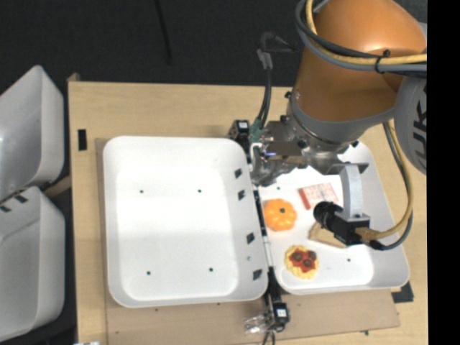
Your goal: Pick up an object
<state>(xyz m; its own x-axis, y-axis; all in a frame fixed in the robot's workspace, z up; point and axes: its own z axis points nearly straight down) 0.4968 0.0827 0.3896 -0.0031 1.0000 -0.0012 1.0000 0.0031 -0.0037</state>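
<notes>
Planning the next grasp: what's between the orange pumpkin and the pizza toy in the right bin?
Nothing: the camera view shows bare white bin floor between the pumpkin and the pizza.

Wooden bench (172,95), seemingly dark floor (144,27)

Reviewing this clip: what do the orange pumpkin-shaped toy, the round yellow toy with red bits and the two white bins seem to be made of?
Orange pumpkin-shaped toy: probably moulded plastic; uniform colour, smooth soft sheen. Round yellow toy with red bits: likely plastic play food, though rubber is possible; flat bright colours. Two shallow white bins: thin formed plastic, semi-gloss; rounded corners and rolled rims.
</notes>
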